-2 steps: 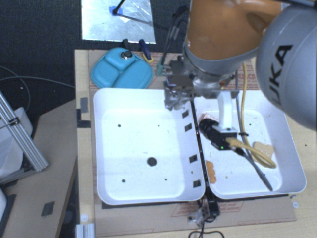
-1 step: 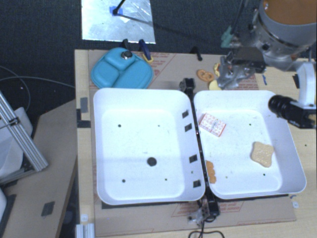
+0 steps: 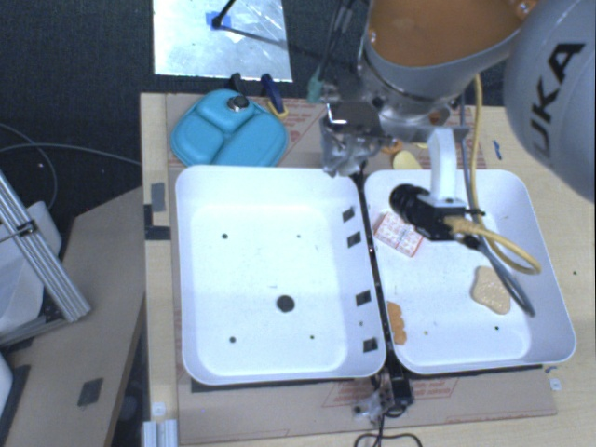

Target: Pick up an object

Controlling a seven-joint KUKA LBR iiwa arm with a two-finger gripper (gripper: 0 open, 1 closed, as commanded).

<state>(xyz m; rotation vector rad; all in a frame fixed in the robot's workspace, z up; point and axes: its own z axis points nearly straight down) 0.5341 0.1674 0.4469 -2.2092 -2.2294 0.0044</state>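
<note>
Our end effector hangs at the far rim where the two white bins meet. The bulk of the arm overlaps it from above, so we cannot tell whether it is wide or narrow, and we see nothing held in it. The closest thing to it that we could pick is a pink-and-white packet, which lies in the right bin near the dividing edge, apart from the end effector, with its right side partly covered by robot hardware. Farther out in that bin we count one tan lump toward the right wall and one small orange piece against the left wall. One pale yellow thing peeks out at the far rim, mostly hidden by the arm, and we cannot tell whether it sits inside the bin or behind it. The left bin holds one dark round disc near its middle and four tiny dark dots too small to identify. Behind that bin, on the surface, rests one blue moulded container, and beyond it lies one silvery sheet, cut off at the top.
</note>
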